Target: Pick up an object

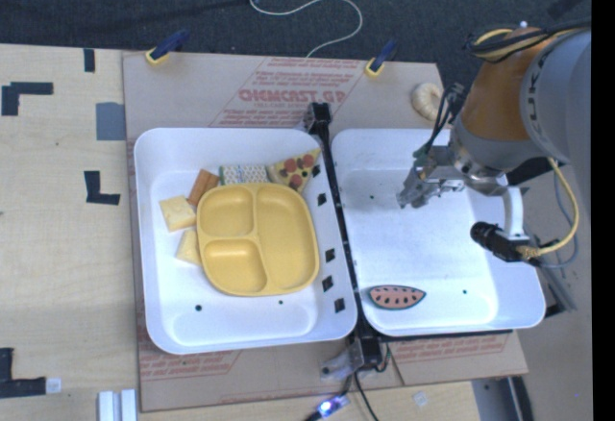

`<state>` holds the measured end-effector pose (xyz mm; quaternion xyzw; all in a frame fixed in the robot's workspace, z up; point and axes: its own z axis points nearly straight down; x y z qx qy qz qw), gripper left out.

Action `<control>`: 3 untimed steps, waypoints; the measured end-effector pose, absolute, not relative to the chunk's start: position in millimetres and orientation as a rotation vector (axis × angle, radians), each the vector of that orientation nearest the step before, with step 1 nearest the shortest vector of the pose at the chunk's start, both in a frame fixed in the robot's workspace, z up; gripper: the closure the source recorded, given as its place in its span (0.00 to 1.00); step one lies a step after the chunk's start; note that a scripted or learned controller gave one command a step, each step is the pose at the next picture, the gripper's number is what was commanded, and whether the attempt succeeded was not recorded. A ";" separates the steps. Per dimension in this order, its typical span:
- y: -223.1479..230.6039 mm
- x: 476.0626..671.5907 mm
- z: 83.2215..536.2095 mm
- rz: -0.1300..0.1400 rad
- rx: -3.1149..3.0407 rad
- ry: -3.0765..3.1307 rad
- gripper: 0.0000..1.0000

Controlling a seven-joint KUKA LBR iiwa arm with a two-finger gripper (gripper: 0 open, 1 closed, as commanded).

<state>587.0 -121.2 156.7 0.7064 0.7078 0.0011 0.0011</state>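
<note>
gripper [415,195] over right bin [480,309] | grip state seemingly unreadable | watermelon slice [397,296] well below it

We see our arm [538,92] reaching in from the right, its grey body bent downward and the orange band [500,97] sitting just above the wrist. Below that, our gripper [415,194] points down and to the left. We cannot make out how its jaws stand.
</note>
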 end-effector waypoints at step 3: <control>-60.2 612.8 221.2 0.000 2.215 2.230 1.00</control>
